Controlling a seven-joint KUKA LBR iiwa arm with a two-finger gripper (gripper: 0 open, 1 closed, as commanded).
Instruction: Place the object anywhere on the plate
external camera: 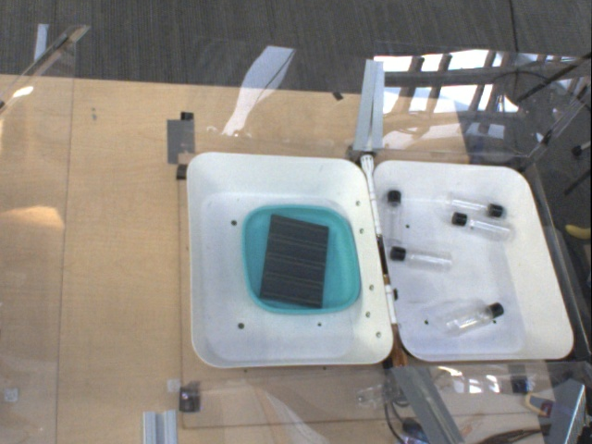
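Dark ribbed block (295, 262) sits centred on teal plate (257, 285) in left bin (213, 331), so placement looks done; gripper state: can't tell.

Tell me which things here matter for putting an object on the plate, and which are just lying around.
Part of the job:
teal plate in the left bin
dark ribbed block, already lying on the plate

Lying about:
four clear vials with black caps in the right bin

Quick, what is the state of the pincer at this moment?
Pincer: not in view, so its state cannot be told. The dark ribbed rectangular block lies on the teal plate.
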